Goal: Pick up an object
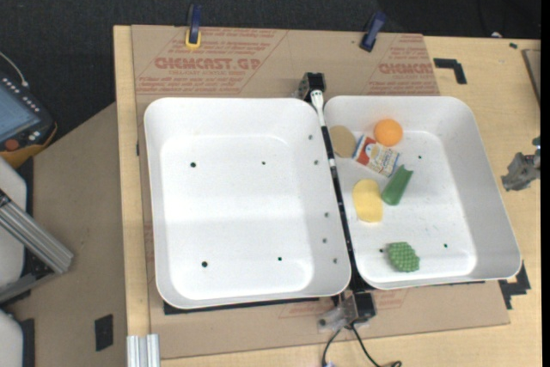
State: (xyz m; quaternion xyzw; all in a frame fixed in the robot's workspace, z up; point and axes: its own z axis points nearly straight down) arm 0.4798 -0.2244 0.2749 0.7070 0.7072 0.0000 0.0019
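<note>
Inside right bin [481, 185]: orange ball [388, 132], carton [376, 155], possibly sponge [401, 256].

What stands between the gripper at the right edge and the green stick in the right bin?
Nothing visible does. The gripper sits outside the right bin, and bare white floor lies between its rim and the green stick. The orange ball and yellow piece lie beside or beyond it.

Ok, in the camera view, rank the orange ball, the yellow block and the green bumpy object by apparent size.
1. yellow block, largest.
2. green bumpy object.
3. orange ball, smallest.
The last two look close, so their order is unsure.
</note>
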